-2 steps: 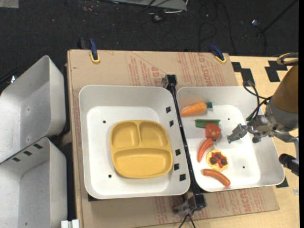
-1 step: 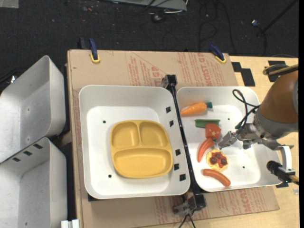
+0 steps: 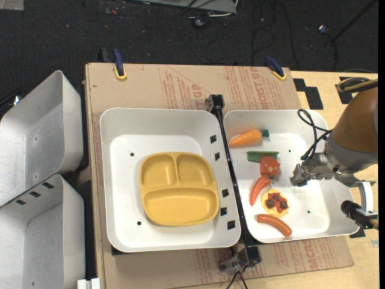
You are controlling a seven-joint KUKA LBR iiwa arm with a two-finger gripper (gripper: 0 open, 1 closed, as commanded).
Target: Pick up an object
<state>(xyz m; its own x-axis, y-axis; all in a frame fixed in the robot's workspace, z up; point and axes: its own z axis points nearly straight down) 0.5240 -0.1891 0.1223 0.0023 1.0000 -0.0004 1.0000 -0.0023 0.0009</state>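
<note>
Presently: approach step, tool [image 3: 299,177] low in right bin [image 3: 313,227], grip state cannot be told; nearest object, red pepper [image 3: 270,167], at its nine o'clock, apart; next move calls for closing that gap.

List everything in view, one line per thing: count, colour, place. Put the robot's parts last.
Bins: two, white, side by side on the bench.
Divided plate: one, yellow, middle of the left bin.
Carrot: one, orange with a green top, far end of the right bin.
Pepper: one, red with a green stem, below the carrot.
Chilli: one, red, curved, beside the small pizza.
Small pizza: one, yellow with dark red toppings, right bin.
Sausage: one, red-orange, near end of the right bin.
Clamps: two, blue and yellow, bench's far edge.
Arm: one, grey with an orange band, over the right bin's right side.
Gripper: one, dark, right of the pepper.
</note>
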